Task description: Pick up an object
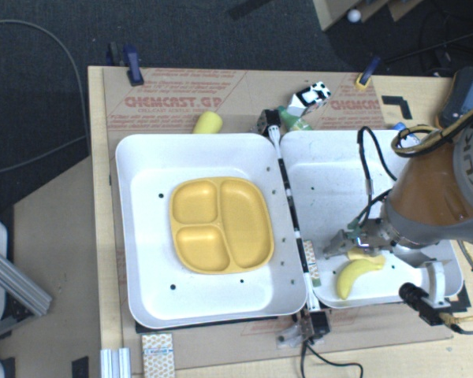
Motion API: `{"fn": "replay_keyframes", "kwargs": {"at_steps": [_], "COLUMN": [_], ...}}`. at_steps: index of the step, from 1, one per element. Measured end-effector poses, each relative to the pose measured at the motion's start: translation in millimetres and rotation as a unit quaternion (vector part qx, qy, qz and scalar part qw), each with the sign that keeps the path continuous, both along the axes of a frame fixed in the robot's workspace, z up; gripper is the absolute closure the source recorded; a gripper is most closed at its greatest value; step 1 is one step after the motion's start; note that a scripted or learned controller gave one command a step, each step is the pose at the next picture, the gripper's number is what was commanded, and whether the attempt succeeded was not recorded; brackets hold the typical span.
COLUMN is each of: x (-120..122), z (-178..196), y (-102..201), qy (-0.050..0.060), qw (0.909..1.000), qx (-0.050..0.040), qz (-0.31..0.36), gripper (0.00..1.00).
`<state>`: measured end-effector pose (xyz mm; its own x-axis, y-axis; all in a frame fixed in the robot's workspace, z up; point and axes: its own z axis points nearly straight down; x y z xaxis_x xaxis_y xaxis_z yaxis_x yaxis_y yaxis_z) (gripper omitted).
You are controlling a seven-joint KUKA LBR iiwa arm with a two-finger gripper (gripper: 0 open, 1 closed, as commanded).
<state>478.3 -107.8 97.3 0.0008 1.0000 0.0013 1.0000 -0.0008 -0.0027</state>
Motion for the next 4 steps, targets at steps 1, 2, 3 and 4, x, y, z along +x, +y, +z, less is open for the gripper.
{"fn": "replay_keyframes", "kwargs": {"at_steps": [1,2,3,4], "x": [67,0,76,189], "z": [-8,-13,-12,-12], "y": [-50,-68,-62,-83], "qy": [-0.002,0.000,-0.002,-0.002], "qw": [1.0000,1.0000,1.0000,1.0000], "qx": [-0.0011,-0.0005,-0.0007,-0.0013], "qz": [0.000,0.000,0.001,0.002], "gripper": [0.00,0.00,0.00,0.00]}}
